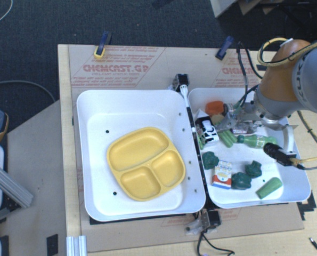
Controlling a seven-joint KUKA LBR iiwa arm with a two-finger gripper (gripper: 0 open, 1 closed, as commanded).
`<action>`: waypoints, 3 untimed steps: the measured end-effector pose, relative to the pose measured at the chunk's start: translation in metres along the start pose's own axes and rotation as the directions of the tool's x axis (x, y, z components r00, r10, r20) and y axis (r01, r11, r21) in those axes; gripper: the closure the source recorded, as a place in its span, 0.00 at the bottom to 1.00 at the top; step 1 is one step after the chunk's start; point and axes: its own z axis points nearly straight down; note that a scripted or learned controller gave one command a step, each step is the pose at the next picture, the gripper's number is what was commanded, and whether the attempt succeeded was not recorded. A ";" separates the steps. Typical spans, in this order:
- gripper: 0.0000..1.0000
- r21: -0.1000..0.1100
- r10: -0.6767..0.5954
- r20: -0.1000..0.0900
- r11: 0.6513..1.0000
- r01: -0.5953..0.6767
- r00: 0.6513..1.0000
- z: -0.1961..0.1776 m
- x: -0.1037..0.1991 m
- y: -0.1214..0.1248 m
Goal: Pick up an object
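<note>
Gripper (238, 122) sits low in the right bin (302, 188), upper middle; can't tell finger state. Crowded by orange piece (215, 108), green bottle (254, 141), black-white block (207, 131). Yellow tray (145, 163) alone in left bin (94, 143).

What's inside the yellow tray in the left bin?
Nothing visible: all three compartments of the yellow tray look bare. The left bin floor beneath the tray is covered.
</note>
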 end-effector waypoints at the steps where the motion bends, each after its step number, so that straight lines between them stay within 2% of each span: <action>1: 1.00 -0.012 0.000 0.004 1.000 0.000 1.000 -0.014 -0.001 0.003; 2: 1.00 0.000 0.001 0.006 1.000 -0.001 1.000 -0.061 -0.009 0.006; 3: 1.00 0.000 0.000 0.006 1.000 0.000 1.000 -0.106 -0.013 0.011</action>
